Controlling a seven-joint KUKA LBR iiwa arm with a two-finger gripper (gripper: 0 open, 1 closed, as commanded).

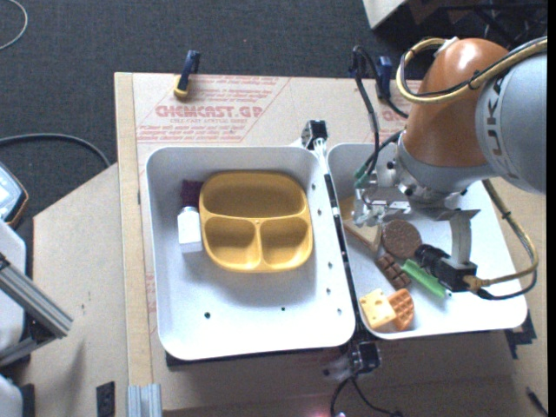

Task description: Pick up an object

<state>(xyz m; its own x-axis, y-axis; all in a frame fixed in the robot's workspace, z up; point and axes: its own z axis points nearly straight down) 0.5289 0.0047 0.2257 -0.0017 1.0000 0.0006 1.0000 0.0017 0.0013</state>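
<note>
In the left white bin [165, 311], a yellow plastic plate with three compartments [256, 220] is lying near the middle, with a small white bottle-shaped block [188, 229] touching its left rim and a dark purple piece [191, 188] just beyond that, toward the far side. None of these is being approached.

In the right white bin [499, 307], the candidate objects are sitting in a loose cluster: a tan wedge-shaped piece [362, 233] near the dividing wall, a round brown cookie-like disc [401, 237] just to its right, a brown chocolate-bar piece [393, 272] nearer the camera, a green marker-like stick [423, 279] beside it, and at the near edge a yellow cheese-like block [376, 308] touching an orange waffle-like block [400, 309].

The grey arm with its orange band [452, 94] is reaching in from the right, and the end effector [375, 208] is hanging over the far-left part of this bin, just above the tan wedge and the brown disc. Whether it is released or clenched cannot be told from this view, and nothing is visibly held in it.

The step in hand is judged to be the approach, with the pick not yet made. The next move is likely calling for a straight descent onto one piece, probably the wedge or the disc, keeping clear of the bin wall and of neighbouring items packed close together.
</note>
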